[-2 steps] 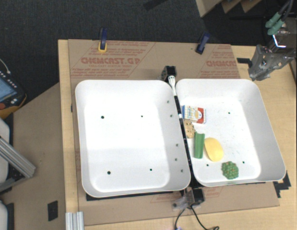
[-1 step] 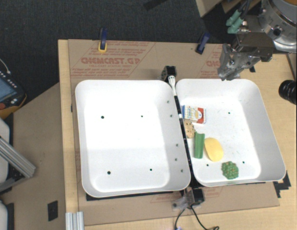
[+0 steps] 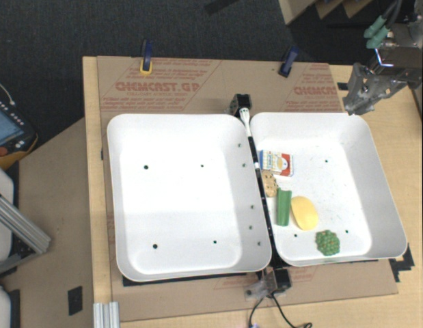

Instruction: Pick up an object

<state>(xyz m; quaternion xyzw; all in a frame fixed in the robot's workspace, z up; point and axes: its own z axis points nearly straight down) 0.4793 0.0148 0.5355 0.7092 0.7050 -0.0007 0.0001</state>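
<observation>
My gripper [image 3: 356, 101] hangs at the upper right, outside the right bin [image 3: 375, 162], just past its far right corner and above the cardboard sheet [image 3: 197, 80] under both bins. I cannot tell from this angle how it is set; its tip reads as one dark grey mass. Nothing sits in it. All candidates for picking lie in the right bin, grouped along its left wall. Farthest back: a small white packet with red and blue print [image 3: 276, 162], lying flat. Just in front of it, touching the wall, a small tan crumbly piece [image 3: 269, 183]. Next, a green stick [image 3: 284, 207], lying lengthwise front to back, with a yellow rounded object [image 3: 305, 213] touching its right side. Nearest the front rim, a little apart, a knobbly green lump [image 3: 327, 242]. Left bin [image 3: 122, 183] shows bare white floor with four dark dots. Two clamps, one yellow and blue [image 3: 147, 59], one blue [image 3: 289, 61], pinch the cardboard's far edge.
</observation>
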